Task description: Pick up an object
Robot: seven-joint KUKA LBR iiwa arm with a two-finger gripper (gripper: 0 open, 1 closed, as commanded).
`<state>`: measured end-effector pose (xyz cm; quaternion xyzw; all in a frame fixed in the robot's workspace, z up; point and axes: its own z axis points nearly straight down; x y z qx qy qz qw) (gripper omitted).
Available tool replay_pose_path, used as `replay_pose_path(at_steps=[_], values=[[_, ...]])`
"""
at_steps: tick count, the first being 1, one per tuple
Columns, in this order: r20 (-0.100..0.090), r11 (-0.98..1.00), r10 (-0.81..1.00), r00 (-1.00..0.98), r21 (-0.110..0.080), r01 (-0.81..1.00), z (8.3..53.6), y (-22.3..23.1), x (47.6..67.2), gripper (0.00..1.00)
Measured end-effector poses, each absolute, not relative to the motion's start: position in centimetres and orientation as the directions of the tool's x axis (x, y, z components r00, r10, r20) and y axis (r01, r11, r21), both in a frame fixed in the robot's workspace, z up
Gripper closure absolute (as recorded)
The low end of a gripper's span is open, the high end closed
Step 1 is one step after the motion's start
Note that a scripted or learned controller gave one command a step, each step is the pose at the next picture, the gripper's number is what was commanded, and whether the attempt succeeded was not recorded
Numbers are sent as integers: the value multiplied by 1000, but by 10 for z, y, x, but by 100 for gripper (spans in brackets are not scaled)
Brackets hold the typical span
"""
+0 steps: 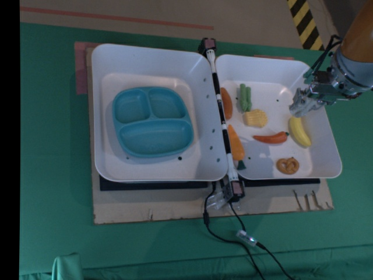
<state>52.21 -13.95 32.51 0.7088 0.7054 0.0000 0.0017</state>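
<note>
I see my gripper [298,105] over the right bin [326,162], just above a smooth curved yellow banana [300,132]; finger state unclear, can't tell. Nearby: glossy red chili [271,137], knotted pretzel [287,165], bumpy corn [254,118]. Left bin [105,69] holds a teal 3-compartment plate [152,121]. No readable writing.

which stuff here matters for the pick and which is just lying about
Belongs to the job: gripper, banana, red chili, corn, pretzel, carrot, green beans, sausage, right bin.

Just lying about: blue divided plate, left bin, cables.
</note>
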Motion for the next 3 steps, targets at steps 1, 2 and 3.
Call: replay_pose_path(at_steps=[1,2,3], values=[[-4,-4,1000,4,3,1000,344,-164,619,100],[-4,-4,1000,4,3,1000,344,-188,663,100],[-4,-4,1000,4,4,1000,350,-166,674,100]])
